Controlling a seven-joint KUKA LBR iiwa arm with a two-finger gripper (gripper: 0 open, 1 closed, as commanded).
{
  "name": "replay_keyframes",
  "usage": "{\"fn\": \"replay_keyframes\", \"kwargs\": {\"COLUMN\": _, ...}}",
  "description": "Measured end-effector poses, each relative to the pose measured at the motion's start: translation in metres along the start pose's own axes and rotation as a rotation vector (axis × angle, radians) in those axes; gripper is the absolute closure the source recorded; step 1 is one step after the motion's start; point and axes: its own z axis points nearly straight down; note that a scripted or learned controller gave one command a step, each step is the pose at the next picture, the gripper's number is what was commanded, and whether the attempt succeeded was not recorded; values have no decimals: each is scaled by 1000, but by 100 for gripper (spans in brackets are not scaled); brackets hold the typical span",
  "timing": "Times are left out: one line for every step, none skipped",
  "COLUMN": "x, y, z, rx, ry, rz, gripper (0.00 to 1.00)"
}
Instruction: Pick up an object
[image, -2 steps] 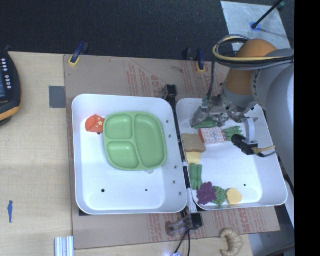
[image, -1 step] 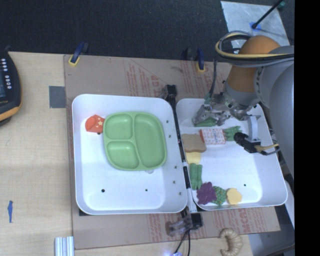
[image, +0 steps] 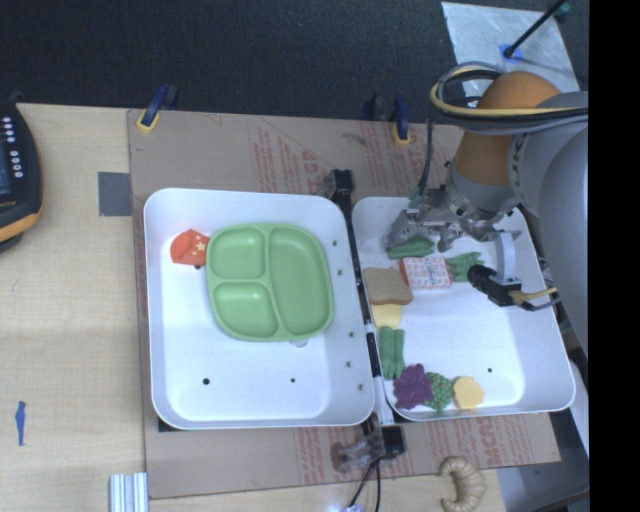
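Note:
My gripper (image: 418, 232) is low over the far left part of the right bin (image: 520, 350). A dark green piece (image: 407, 246) shows right at its tip; whether it is held cannot be made out. Just in front of the gripper lie a red and white packet (image: 428, 271) and a green leafy toy (image: 463, 264). A brown bread slice (image: 387, 286) rests by the bin's left wall, with a yellow piece (image: 387, 316) and a green pod (image: 392, 351) nearer the front. Purple grapes (image: 411, 384) and a yellow lump (image: 467, 392) sit at the front edge.
The left bin (image: 180, 380) holds a green divided plate (image: 270, 281) and a red toy with a yellow star (image: 189, 247) at the plate's left. A black and orange device (image: 15, 180) lies at the bench's far left. A tan curled thing (image: 463, 483) lies outside the bins at the front.

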Motion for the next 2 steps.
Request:
{"fn": "replay_keyframes", "kwargs": {"x": 7, "y": -4, "z": 11, "rx": 2, "ry": 2, "rz": 1, "gripper": 0}}
{"fn": "replay_keyframes", "kwargs": {"x": -21, "y": 0, "z": 10, "rx": -4, "ry": 2, "rz": 5, "gripper": 0}}
